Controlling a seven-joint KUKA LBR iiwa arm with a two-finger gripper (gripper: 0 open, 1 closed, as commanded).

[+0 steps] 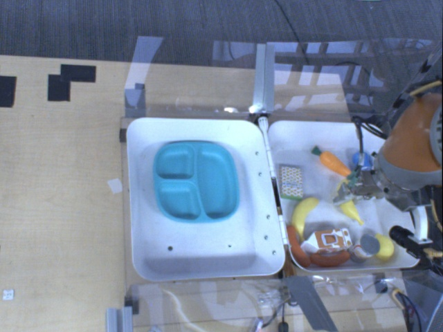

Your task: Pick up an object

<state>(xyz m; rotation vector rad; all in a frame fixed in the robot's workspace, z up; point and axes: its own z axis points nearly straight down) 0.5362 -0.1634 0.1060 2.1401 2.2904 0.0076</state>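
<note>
Light wood worktop [62, 206] with black marks at left, dark carpet behind; left bin [138, 254] holds a blue divided tray [197, 180]. Right bin [304, 133]: carrot [332, 162] lying diagonal, green end up-left. Claw [354, 187] low beside the banana [305, 211]; can't tell its opening.

A carrot [333, 162], a patterned card [291, 181], a banana [304, 212], a lemon [385, 248] and a small carton [333, 241] are lying jumbled in the right-hand bin [304, 133], lower right of frame.
</note>
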